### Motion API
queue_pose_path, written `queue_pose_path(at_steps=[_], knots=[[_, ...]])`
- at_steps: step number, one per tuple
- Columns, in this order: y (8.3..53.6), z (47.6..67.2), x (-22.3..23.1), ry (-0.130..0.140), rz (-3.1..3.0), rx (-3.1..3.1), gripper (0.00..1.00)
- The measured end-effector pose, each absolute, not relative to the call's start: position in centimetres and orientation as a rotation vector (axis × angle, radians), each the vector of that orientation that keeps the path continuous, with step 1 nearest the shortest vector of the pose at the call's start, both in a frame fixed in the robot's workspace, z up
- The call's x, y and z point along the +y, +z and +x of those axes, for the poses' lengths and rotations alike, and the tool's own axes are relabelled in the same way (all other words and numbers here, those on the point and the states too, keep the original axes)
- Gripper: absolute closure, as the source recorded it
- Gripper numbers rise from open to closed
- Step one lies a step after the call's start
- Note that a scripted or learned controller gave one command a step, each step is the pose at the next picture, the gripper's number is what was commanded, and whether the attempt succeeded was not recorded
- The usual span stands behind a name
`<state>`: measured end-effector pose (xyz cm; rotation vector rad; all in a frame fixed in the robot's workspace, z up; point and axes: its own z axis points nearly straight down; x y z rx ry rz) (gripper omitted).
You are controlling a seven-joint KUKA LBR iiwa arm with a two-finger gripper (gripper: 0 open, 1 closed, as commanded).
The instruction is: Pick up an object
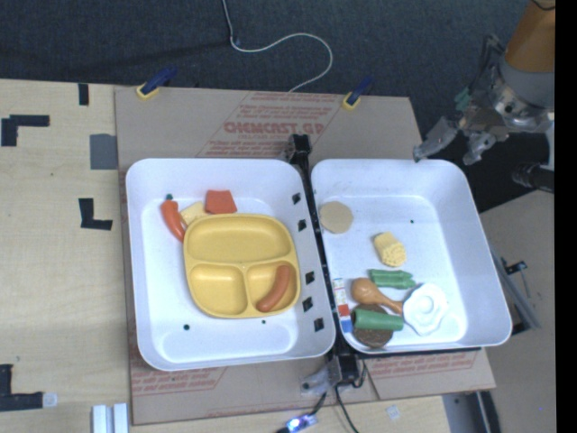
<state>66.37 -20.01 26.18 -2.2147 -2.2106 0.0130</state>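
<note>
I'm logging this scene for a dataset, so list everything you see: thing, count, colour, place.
bins: 2, white, side by side on bench
divided plate: 1, yellow, left bin
sausage: 1, orange-brown, in plate's lower right compartment
carrot: 1, orange, left of plate
red block: 1, above plate
round cookie: 1, tan, right bin, upper left
corn: 1, yellow, right bin, centre
fried egg: 1, white, right bin, bottom
drumstick: 1, brown, left of egg
cable: 1, white, behind bins
arm: 1, grey and orange, upper right
hand: 1, grey, above right bin's far edge
</note>
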Motion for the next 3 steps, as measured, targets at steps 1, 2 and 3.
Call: queue_pose_path(at_steps=[1,2,3], knots=[[27.1,66.6,-20.0,0.002,-2.22,-2.223,0.0],[21.5,67.3,-20.6,0.007,-2.217,-2.221,0.0],[16.8,67.9,-20.5,0.007,-2.215,-2.222,0.0]])
